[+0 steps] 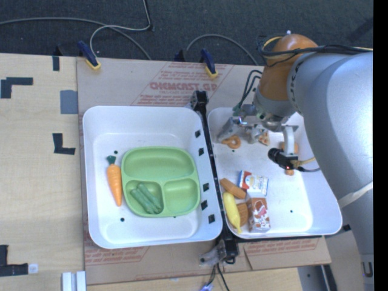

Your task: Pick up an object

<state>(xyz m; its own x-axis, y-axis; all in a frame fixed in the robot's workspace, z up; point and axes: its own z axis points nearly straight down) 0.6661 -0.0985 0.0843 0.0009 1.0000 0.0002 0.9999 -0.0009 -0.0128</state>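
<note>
My gripper hangs low over the far left part of the right bin, below the orange wrist band. Just in front of it lies a small brown pretzel, very close to the gripper's tip; I cannot tell whether they touch. A small orange piece lies to the right of the pretzel. Nearer the front are a white and red carton, an orange sausage, a yellow banana, a brown piece and a red and white box.
The left bin holds a green divided plate with green beans in one compartment, and a carrot lies beside the plate's left edge. The grey arm covers the right bin's far right side.
</note>
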